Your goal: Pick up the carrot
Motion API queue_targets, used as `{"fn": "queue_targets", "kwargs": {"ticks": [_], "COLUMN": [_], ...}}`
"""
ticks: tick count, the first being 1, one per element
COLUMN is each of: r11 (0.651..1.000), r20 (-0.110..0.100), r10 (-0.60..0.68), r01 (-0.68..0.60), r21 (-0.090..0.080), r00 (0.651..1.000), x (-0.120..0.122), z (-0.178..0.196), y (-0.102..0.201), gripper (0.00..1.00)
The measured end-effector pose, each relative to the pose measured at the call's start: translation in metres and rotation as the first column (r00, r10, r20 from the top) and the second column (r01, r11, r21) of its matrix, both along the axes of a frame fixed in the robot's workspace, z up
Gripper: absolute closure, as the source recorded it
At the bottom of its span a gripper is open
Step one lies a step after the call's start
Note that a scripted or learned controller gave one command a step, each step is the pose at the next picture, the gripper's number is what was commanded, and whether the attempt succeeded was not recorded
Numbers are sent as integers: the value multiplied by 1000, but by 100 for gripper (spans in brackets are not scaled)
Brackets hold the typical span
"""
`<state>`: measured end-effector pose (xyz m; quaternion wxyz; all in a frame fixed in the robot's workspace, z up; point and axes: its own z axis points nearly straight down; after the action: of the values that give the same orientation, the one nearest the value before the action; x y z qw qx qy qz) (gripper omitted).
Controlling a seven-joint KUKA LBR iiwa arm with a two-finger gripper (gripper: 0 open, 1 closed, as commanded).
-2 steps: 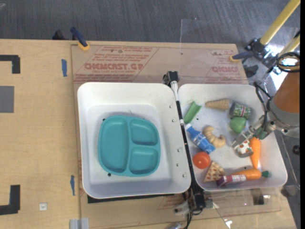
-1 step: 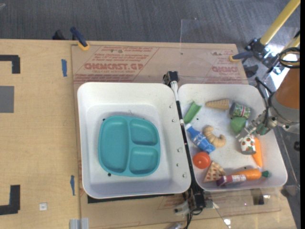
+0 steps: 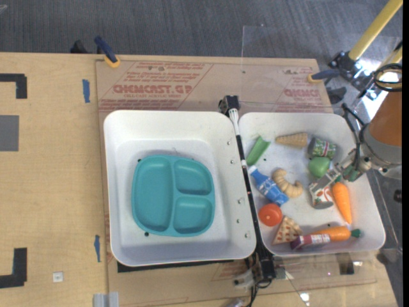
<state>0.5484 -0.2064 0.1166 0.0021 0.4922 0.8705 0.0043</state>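
In the right bin (image 3: 378, 226), close to its right wall: the carrot (image 3: 343, 201), orange and tapered. Long axis near vertical in the camera view, tilted a little, thick end up toward the far side, thin tip down toward the near edge. Touching or almost touching a silvery grey piece (image 3: 321, 195) on its left; cannot tell which. Just below its tip, a second orange piece with a green end (image 3: 339, 235), lying crosswise along the near wall and possibly a carrot too; taken here as the lesser candidate, being farther from the tool.

Just above the thick end, slightly to the right: the gripper (image 3: 353, 169), near the carrot but apart from it, with nothing seen in its grasp. Open or closed: cannot tell from this slant. Beside it on the left, a green ball-like toy (image 3: 319, 167).

Reaching in from the right edge over the bin wall: the arm (image 3: 388, 125), orange band above the wrist, tool angled down and leftward into the bin.

Judged from this: a short drop toward the near side to centre on the carrot's body, with closure best made across the narrow width, that is, roughly left to right. Risk of catching the silvery piece alongside.
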Motion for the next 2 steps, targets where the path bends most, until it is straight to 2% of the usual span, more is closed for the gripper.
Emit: {"fn": "queue_targets", "kwargs": {"ticks": [1,2], "r11": [988,870], "r20": [0,-1], "r10": [-153,-492], "r01": [153,492], "r21": [0,32], "r00": [988,871], "x": [-11,-53], "z": [-28,-27], "y": [4,4], "gripper": [0,0]}}
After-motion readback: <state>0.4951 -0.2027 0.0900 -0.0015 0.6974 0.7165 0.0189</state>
